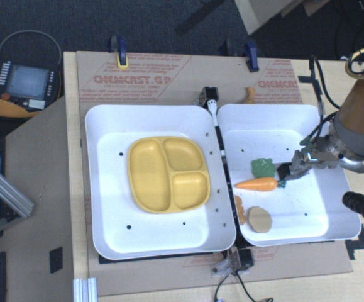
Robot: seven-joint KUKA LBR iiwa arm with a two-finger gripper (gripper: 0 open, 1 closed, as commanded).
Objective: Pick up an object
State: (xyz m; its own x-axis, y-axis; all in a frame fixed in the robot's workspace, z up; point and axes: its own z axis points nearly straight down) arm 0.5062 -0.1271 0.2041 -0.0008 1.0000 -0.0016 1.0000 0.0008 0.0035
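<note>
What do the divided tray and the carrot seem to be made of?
Divided tray: probably moulded plastic, matte yellow, one even colour with rounded compartment edges. Carrot: likely a plastic toy, smooth, uniformly bright orange with a faint sheen; rubber is possible.

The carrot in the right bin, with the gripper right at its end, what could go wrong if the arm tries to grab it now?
1. The gripper sits at the leafy tip of the carrot, not its middle, so a grasp there may slip or tip the carrot out.
2. The green toy lies touching or nearly touching the carrot, so closing could catch or shove it instead.
3. A push could roll the carrot toward the tan round piece and away from the fingers.
</note>
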